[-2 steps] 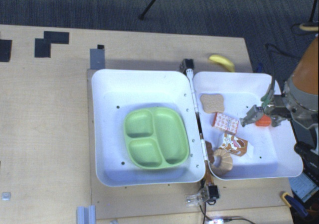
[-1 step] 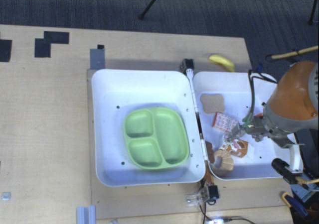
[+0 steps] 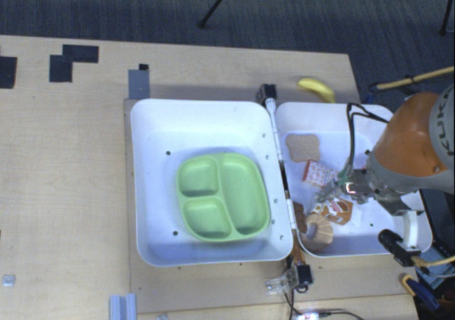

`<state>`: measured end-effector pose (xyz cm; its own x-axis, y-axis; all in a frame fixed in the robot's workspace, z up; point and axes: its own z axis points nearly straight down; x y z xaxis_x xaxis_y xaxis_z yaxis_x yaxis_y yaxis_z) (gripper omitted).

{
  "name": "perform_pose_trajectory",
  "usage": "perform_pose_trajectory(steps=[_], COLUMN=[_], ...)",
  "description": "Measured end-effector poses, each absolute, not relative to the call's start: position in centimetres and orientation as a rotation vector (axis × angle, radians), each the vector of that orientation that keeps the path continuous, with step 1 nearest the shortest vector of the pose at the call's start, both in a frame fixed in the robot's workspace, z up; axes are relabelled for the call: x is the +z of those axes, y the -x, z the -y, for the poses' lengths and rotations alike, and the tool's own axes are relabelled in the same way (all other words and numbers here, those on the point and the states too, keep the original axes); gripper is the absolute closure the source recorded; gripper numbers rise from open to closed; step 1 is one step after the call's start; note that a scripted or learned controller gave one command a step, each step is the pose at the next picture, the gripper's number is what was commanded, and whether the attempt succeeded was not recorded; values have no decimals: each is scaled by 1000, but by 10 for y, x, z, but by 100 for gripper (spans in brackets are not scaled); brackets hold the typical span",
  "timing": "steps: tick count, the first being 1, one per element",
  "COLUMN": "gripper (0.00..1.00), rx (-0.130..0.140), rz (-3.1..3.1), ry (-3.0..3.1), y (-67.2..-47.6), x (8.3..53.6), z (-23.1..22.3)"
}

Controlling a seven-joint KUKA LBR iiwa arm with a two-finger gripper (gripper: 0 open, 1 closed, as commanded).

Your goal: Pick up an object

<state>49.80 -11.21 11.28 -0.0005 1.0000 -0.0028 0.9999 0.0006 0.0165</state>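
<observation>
In the left bin I note a green divided tray, untouched. In the right bin lie a tan pad, a red-and-white packet and brown items heaped at the near corner. My gripper hangs low over that heap; nothing is visibly lifted, so the pick remains to be done.

Wooden bench bears two white bins, a banana.

Glossy green plastic tray in smooth white bin
</observation>
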Motion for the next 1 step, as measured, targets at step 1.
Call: perform_pose_trajectory(steps=[1], gripper=[100], rx=[27], rz=[-2213], ry=[-2206], y=[-501], x=[126], z=[110])
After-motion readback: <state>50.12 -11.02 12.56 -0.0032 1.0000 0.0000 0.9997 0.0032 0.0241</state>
